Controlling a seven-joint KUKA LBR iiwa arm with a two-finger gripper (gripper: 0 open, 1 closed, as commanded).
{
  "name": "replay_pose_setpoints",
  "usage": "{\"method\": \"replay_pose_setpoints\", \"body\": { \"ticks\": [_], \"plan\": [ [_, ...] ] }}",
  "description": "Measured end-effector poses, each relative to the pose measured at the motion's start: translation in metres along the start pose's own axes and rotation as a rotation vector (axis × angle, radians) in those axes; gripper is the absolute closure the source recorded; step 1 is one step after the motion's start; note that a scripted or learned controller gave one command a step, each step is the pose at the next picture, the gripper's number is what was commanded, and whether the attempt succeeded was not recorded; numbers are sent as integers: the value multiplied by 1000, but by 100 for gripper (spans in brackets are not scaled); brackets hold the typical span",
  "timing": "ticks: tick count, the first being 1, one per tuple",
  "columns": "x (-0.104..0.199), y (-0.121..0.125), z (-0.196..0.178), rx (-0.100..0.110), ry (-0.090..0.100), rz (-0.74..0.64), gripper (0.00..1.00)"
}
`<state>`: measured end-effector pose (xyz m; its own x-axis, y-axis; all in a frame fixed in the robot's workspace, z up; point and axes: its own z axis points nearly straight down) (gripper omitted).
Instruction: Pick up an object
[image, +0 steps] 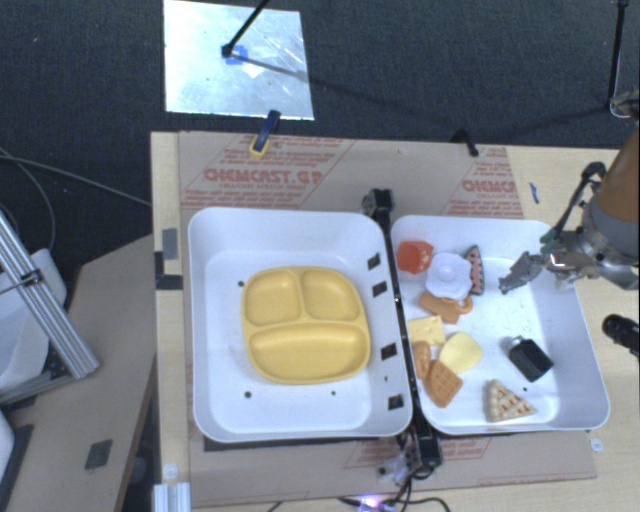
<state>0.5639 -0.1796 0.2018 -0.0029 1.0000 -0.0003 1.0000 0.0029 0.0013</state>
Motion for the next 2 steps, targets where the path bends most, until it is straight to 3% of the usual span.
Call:
{"method": "replay_pose_setpoints", "body": {
  "ticks": [1, 2],
  "plan": [
    [3, -81, 90, 4, 1, 4, 0],
    [-20, -72, 107, -5, -4, 1, 0]
  ]
}}
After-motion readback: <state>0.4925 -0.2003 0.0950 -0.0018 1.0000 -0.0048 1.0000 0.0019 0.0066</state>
